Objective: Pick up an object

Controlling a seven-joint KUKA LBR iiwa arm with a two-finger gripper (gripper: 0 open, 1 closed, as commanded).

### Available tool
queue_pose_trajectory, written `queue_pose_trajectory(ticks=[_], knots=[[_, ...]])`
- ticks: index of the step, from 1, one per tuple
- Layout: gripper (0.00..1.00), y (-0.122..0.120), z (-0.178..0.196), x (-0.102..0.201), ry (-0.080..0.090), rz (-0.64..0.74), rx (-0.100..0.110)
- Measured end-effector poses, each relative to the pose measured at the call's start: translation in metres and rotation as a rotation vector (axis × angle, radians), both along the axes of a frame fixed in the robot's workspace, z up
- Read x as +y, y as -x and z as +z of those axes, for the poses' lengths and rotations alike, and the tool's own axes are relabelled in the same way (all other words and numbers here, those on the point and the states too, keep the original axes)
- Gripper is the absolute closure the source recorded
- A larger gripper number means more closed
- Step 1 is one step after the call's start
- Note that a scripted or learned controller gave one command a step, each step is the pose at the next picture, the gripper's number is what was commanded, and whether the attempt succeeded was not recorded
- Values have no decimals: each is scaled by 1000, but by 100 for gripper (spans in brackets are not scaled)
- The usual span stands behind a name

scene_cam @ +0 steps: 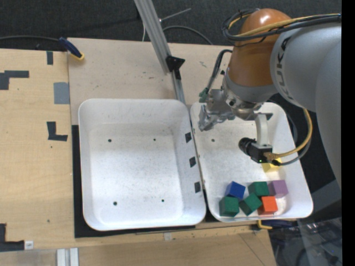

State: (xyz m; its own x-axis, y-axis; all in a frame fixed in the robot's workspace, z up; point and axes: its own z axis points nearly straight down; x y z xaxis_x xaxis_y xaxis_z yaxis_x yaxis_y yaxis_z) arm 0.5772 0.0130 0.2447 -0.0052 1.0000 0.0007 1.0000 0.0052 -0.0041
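Several small blocks lie bunched at the near end of the right bin (222, 148): a blue one (236, 189), green ones (228, 205) (250, 203) (258, 189), an orange one (269, 204) and a purple one (279, 188). A yellow block (270, 165) peeks out beside a black fitting on the arm. My gripper (206, 119) hangs over the far left part of the right bin, close to the wall shared with the left bin, well apart from the blocks. Nothing shows under or in it.
The left bin (133, 159) sits beside the right one, sharing a raised rim (194, 148). A slanted metal post (158, 32) runs down to the bins' far edge. The arm's bulk and an orange-banded wrist (260, 43) cover the far right.
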Motion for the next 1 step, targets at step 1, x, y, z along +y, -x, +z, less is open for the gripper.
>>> queue_pose_trajectory(ticks=[1], knots=[[100, 16, -9, 61, -1, 2, 0]])
